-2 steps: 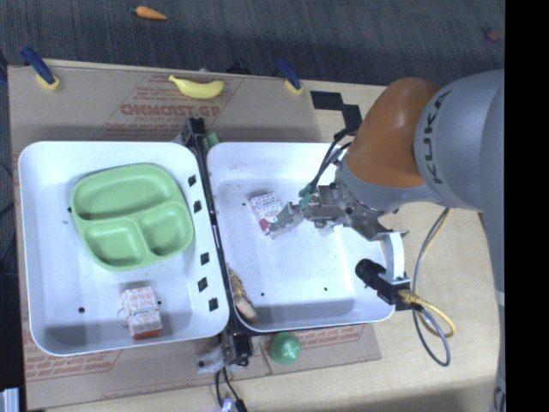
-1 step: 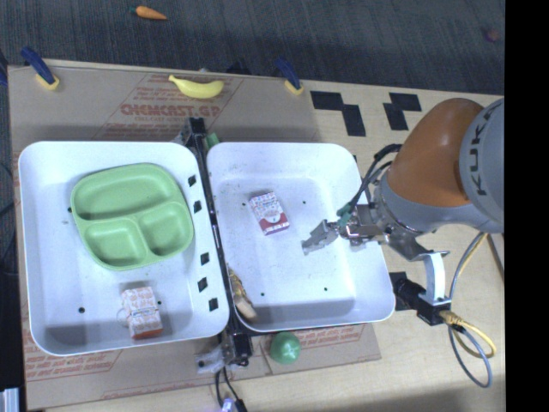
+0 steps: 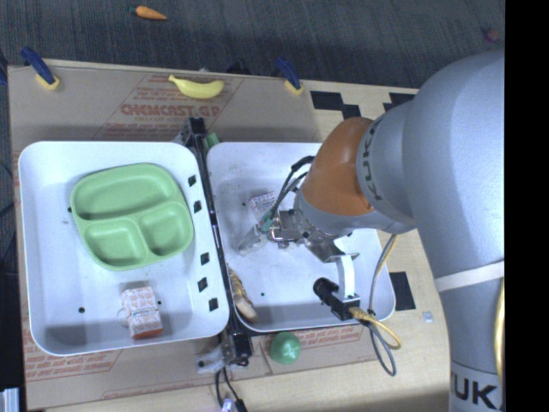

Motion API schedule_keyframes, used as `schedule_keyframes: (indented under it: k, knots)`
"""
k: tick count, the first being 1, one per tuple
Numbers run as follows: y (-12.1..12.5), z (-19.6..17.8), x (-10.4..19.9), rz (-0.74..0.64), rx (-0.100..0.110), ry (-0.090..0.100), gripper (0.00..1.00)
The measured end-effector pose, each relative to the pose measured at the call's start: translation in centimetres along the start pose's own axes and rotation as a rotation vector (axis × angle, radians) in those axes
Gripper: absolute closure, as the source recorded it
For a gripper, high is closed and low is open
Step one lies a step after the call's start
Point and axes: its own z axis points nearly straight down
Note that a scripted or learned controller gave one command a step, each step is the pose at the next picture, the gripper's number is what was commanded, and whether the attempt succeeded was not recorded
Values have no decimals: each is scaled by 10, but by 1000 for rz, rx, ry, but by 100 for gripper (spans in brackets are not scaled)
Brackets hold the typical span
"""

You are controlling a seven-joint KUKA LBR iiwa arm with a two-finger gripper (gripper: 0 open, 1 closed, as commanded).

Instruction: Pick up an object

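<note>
at the near edge of the bench a smooth green ball (image 3: 285,347) lies on the brown cardboard (image 3: 163,110), just outside the front rim of the right bin (image 3: 225,170). a little farther in, a small printed carton (image 3: 141,311) with red and white markings stands in the front part of the left bin (image 3: 34,230), and a slim tan object (image 3: 240,299) lies in the right bin against the divider, too small to identify. both bins are shallow, white and glossy, with rounded corners, set side by side and clipped together by black clamps. beyond the carton a pale green plastic tray (image 3: 131,214) with three rounded compartments sits tilted in the left bin. the grey arm (image 3: 446,161), with its orange band, reaches in from the right and bends down over the right bin, cables looping around its wrist. the gripper (image 3: 268,227) hangs low over the middle of that bin, right at a small clear, crumpled wrapper (image 3: 262,204) with red print; whether its fingers are open or closed, or touching the wrapper, cannot be told. farthest off, a yellow banana (image 3: 197,86) rests on the cardboard behind the bins, and a small orange carrot (image 3: 151,12) lies on the dark floor.
</note>
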Motion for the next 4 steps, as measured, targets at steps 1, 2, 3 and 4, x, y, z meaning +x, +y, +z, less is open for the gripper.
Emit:
schedule_keyframes:
  k: [1, 2, 3, 4]
  knots:
    - [41, -1, 9, 1, 0, 0, 0]
    - [116, -1, 8, 4, -1, 1, 0]
    - [116, -12, 9, -1, 0, 2, 100]
    - [125, -103, 101, 1, -3, 2, 100]
